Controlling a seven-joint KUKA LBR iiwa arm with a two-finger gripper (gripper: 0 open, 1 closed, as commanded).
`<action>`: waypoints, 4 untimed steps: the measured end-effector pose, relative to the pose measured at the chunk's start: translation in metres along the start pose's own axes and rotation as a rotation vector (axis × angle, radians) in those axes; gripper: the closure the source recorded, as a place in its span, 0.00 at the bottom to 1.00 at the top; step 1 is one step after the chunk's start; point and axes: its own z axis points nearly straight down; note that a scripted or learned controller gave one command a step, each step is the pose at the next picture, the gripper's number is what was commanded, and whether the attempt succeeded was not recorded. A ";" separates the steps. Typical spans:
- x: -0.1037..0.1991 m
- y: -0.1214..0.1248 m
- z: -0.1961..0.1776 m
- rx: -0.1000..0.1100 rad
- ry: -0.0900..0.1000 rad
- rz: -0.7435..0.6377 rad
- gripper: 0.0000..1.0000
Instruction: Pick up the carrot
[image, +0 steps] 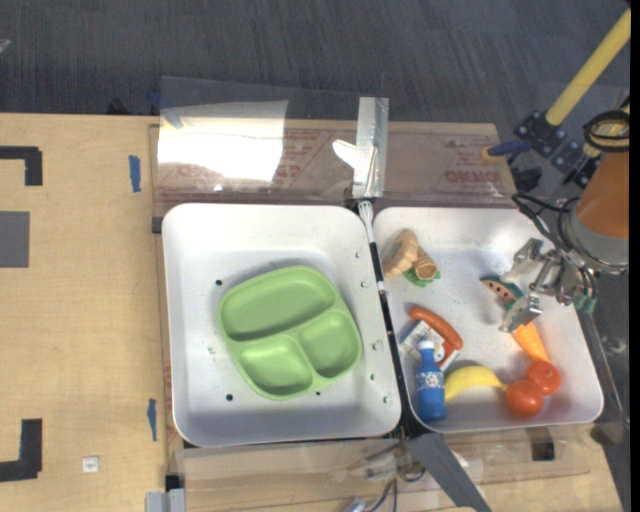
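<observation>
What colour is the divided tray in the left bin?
Light green; the divided tray shows clearly in the camera view.

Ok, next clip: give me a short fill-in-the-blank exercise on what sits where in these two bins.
1. The green divided plate lies in the ____ bin.
2. The banana in the right bin is coloured ____.
3. The gripper sits just above the ____, an orange item near the right bin's right wall.
4. The blue bottle lies right beside the ____.

Missing words: left; yellow; carrot; banana.
</observation>
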 end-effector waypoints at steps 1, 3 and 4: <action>0.029 0.004 0.028 0.000 0.005 0.094 0.00; 0.062 -0.024 0.025 -0.011 0.000 -0.035 1.00; 0.065 -0.030 0.027 -0.003 0.007 -0.032 0.00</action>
